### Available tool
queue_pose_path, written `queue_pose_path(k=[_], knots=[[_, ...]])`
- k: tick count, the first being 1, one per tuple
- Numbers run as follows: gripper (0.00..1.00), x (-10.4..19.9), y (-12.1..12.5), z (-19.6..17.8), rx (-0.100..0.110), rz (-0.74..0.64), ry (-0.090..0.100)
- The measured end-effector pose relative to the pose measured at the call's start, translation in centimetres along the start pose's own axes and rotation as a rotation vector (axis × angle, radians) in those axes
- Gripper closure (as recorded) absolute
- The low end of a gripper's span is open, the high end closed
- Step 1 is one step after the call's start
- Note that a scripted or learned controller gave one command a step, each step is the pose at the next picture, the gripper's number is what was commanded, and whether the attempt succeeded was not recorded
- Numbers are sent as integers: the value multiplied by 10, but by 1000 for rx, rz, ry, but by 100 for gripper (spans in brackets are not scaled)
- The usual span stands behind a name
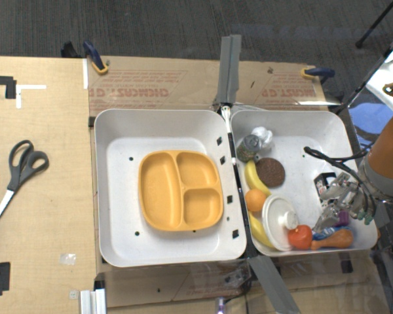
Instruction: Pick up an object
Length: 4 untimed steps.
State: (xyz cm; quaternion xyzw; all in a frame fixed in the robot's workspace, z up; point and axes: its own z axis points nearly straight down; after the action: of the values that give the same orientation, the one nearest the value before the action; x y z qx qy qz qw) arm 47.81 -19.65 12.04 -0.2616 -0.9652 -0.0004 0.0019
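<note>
The right bin (pixel 327 126) holds the loose objects. A grey crumpled object (pixel 255 142) lies at its far left, with a brown round piece (pixel 271 171) just below it. Along the left wall lie a yellow banana (pixel 254 178), an orange (pixel 255 200) and a second banana (pixel 259 231). A white bowl (pixel 276 220) sits beside them, with a red tomato (pixel 300 236) and an orange carrot (pixel 334 239) at the near wall. My gripper (pixel 333 209) hangs low over the bin's right side, just above the carrot and a purple item (pixel 340 218).
The left bin (pixel 111 175) bears an orange divided plate (pixel 181 190). Scissors (pixel 16 172) lie on the wooden bench to the left. A grey bar (pixel 228 70) and blue clamps (pixel 95 56) stand behind the bins. My arm (pixel 383 159) crosses the right bin's right rim.
</note>
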Motion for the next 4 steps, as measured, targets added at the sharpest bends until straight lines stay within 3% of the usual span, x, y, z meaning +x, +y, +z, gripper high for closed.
queue_pose_path(k=[1, 2, 3, 4], knots=[[0, -60, 66, 30, 0, 28, -4], [0, -73, 158, 30, 0, -35, -5], [0, -102, 59, 29, 0, -48, -6], [0, -106, 33, 29, -1, 46, -6]])
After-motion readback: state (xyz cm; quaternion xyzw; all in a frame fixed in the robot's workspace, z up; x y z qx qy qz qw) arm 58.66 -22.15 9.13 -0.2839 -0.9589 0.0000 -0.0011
